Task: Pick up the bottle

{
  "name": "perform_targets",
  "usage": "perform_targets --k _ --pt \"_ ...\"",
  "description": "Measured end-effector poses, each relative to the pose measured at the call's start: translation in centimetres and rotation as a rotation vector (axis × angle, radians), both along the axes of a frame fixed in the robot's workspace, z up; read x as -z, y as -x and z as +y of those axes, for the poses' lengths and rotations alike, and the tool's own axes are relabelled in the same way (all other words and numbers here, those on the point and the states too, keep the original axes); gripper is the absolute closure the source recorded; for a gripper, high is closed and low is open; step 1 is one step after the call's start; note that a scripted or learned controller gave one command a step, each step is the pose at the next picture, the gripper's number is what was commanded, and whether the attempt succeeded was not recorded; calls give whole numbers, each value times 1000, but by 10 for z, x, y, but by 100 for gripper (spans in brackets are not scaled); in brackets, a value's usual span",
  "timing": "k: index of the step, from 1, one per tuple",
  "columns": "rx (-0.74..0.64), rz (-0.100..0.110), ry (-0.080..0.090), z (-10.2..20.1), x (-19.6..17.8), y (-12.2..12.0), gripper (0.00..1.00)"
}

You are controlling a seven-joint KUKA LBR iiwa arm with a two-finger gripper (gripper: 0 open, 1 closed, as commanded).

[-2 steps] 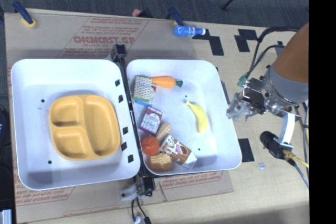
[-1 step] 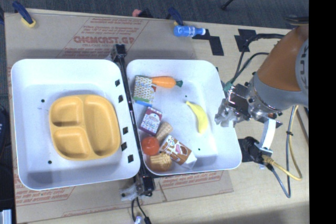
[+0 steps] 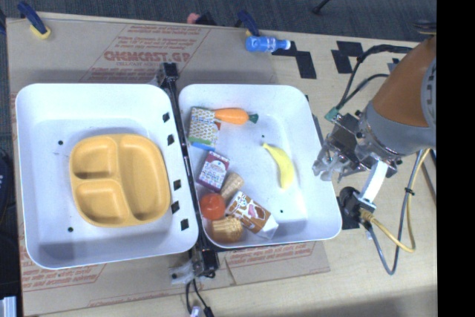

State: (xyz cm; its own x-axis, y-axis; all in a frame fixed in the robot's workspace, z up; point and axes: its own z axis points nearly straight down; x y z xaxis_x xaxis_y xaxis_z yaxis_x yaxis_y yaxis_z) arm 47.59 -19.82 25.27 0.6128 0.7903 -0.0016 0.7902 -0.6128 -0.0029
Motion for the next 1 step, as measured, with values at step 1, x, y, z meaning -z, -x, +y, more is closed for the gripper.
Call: perform_targets --k 1 --pt "-1 3 -2 -6 17 0 100"
